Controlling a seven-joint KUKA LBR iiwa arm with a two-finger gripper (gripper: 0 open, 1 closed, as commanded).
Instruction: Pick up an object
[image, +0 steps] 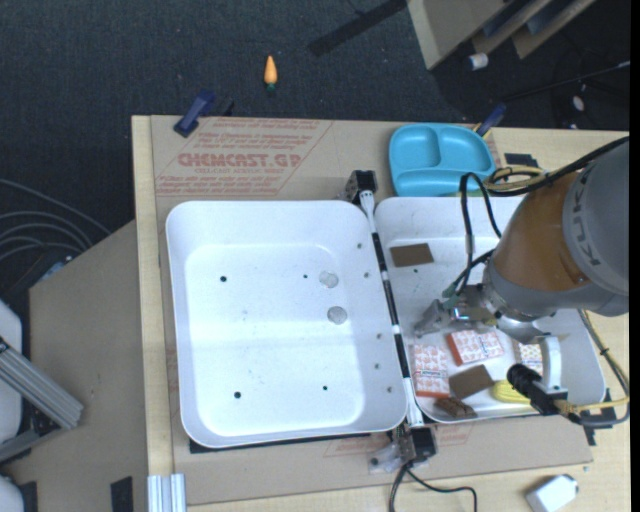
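The grey arm's jaws (440, 318) sit low in the right shallow white bin (440, 215), blurred; whether they grip anything cannot be told. The arm hides much of that bin, leaving a brown rectangular card (411, 255) near its far edge and a red-and-white patterned packet (429, 366) by its near left corner.

Both bins white: left bin (270, 320), right bin (425, 215). Table (160, 200) pale tan, with red printed lettering (240, 160) at upper left. Divided tray (440, 158) light blue. Brown card (411, 255); red-and-white checked packets (475, 346); yellow item (510, 393) at lower right. Arm (560, 240) grey, orange band. Floor (80, 70) dark blue-grey.
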